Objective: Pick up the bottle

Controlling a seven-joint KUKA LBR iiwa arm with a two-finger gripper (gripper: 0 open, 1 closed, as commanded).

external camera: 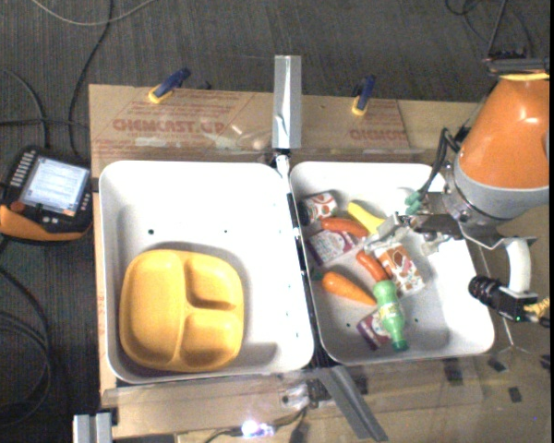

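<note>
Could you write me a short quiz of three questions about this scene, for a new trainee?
1. True or false: the green plastic bottle with the dark red label lies in the same shallow white bin as the orange plastic carrot.
2. Which bin holds the yellow plastic tray with compartments? A) the left shallow white bin in the camera view B) the right one C) neither
3. Fill in: the grey arm with the orange band reaches in from the view's ____ side.

Key
1. True: both lie in the right bin, the bottle near its front edge.
2. A
3. right
</note>
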